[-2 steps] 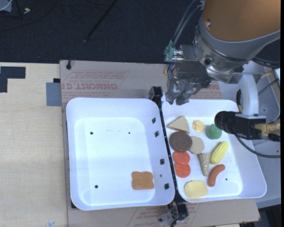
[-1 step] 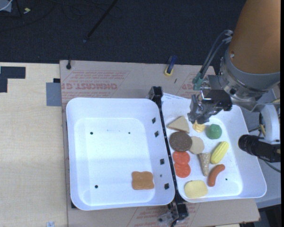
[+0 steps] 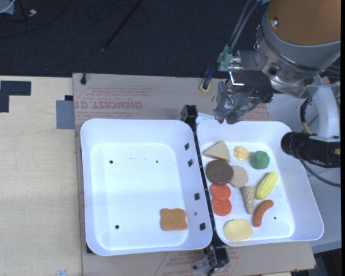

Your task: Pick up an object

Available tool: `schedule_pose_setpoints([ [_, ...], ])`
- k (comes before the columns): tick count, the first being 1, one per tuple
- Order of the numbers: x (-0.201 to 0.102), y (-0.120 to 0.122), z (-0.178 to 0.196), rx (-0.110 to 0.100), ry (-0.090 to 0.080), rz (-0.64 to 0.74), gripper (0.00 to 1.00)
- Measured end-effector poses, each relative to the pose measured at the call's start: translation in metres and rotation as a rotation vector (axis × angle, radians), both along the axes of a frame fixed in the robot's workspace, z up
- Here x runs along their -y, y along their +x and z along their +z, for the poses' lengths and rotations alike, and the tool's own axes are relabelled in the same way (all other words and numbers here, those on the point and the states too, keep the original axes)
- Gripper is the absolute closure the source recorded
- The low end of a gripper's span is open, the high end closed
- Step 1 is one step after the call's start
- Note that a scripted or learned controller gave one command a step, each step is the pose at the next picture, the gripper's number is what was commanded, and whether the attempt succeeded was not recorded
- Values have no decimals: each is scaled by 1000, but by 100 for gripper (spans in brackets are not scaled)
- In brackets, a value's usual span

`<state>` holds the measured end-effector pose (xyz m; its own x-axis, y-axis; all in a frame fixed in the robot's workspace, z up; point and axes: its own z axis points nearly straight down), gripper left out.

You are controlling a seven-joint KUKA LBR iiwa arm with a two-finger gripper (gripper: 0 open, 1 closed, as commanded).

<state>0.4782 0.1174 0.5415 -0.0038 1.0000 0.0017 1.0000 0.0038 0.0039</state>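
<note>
My gripper (image 3: 233, 112) hung over the right bin's (image 3: 310, 209) far rim, nothing visibly held; finger spread I couldn't tell. Toy foods crowded together, the cheese wedge (image 3: 217, 151) nearest; I judged a descent might pinch two or slip.

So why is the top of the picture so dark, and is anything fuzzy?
In the camera view, the floor behind the bench is unlit and black, while the two shallow white plastic bins look bright and evenly lit. The grey metal end effector looks slightly soft; the flat orange toast-shaped toy is crisp, with hardly any shadow.
</note>
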Motion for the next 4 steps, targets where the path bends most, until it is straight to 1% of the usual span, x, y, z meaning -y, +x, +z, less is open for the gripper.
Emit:
schedule_pose_setpoints([
  [1,-20,-4,-148,-20,-6,-5,100],
  [2,-89,-2,-57,0,1,0,100],
  [3,-88,-2,-1,-2,0,-3,100],
  [4,-49,11,-268,-17,-7,-7,100],
])
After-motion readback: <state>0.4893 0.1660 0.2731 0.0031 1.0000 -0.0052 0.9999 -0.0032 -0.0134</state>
